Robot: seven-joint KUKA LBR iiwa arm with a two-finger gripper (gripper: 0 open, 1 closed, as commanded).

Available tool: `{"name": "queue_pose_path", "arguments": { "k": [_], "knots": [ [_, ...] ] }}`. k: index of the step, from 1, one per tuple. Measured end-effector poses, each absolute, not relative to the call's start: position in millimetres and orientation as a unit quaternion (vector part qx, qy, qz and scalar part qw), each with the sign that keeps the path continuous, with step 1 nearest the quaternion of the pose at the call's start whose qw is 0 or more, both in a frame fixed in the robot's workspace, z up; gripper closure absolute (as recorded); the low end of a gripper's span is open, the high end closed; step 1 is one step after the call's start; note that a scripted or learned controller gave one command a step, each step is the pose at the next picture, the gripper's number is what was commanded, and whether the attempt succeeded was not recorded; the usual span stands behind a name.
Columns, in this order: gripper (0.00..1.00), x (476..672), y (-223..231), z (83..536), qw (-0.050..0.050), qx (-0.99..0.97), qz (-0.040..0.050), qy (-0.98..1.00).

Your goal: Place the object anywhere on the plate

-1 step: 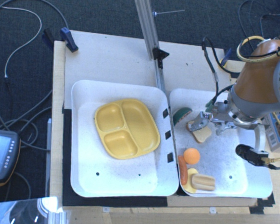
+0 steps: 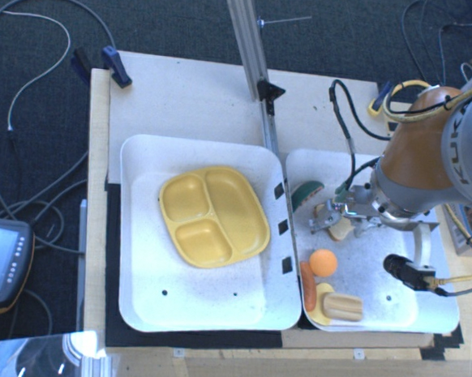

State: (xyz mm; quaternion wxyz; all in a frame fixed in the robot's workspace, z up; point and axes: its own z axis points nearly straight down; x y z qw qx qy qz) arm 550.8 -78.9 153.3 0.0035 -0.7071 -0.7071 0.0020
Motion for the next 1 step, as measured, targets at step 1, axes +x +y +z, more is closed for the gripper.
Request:
{"name": "queue_pose_path", "arguments": {
  "k": [1],
  "knots": [
    [1.00, 552.7, -78.6, 167.1, 0.001, -0.707, -0.0008, -0.707]
  ]
}}
